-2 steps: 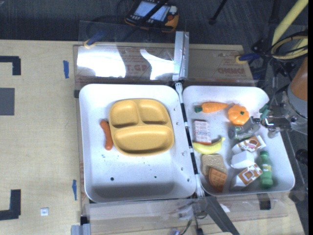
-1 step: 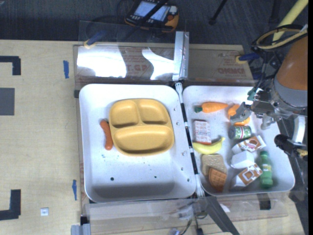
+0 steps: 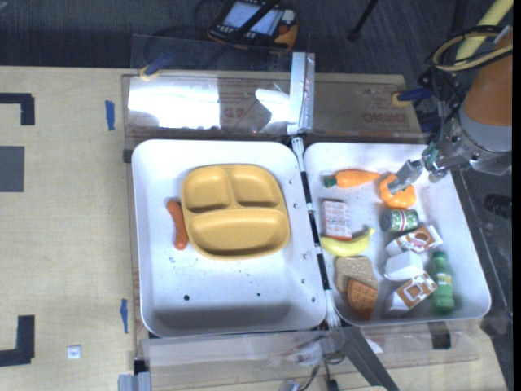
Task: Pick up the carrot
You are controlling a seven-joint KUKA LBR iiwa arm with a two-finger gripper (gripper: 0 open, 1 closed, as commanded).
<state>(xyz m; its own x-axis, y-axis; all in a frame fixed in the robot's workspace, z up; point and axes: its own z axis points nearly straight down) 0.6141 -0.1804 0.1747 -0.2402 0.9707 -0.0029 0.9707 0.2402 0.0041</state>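
The carrot point(image 3: 356, 178), orange with a green top at its left end, lies flat near the back of the right bin point(image 3: 472, 255). My gripper point(image 3: 400, 183) reaches in from the right and hangs low over a small orange fruit point(image 3: 396, 195), a short way right of the carrot's tip. The carrot lies apart from the gripper, and nothing of it is covered. The gripper's tip overlaps the fruit, so I cannot make out how it stands.
Packed in the right bin are a green can point(image 3: 400, 220), banana point(image 3: 346, 244), red-white packet point(image 3: 335, 215), bread slice point(image 3: 352, 269), waffle point(image 3: 362, 296), two cartons and a green bottle point(image 3: 442, 283). The left bin holds a yellow divided plate point(image 3: 234, 210) and a sausage point(image 3: 177, 223).
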